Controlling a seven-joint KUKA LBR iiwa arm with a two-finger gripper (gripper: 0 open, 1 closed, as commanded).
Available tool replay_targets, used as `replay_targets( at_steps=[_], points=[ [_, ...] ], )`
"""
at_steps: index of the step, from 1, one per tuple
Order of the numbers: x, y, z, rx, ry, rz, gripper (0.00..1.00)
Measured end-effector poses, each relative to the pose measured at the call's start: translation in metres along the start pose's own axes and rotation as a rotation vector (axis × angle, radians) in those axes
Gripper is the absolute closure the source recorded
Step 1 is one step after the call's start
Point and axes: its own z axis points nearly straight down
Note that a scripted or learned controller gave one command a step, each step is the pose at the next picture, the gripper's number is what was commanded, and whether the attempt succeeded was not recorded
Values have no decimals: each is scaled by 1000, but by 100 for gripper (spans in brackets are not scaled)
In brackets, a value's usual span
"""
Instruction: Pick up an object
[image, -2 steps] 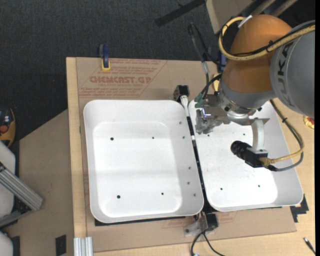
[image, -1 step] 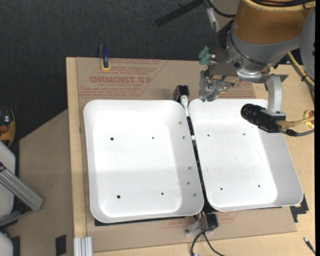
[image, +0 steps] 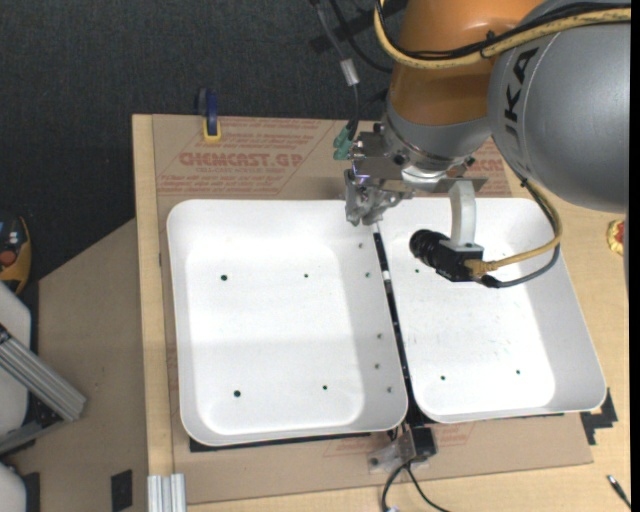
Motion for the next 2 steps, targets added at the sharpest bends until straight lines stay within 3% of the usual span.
replay_targets(
  at_steps=[1, 2],
  points=[
    [-73, -11, -14, -3, -2, 10, 100],
    [-57, -35, -44, -9, 1, 1, 100]
  ],
)
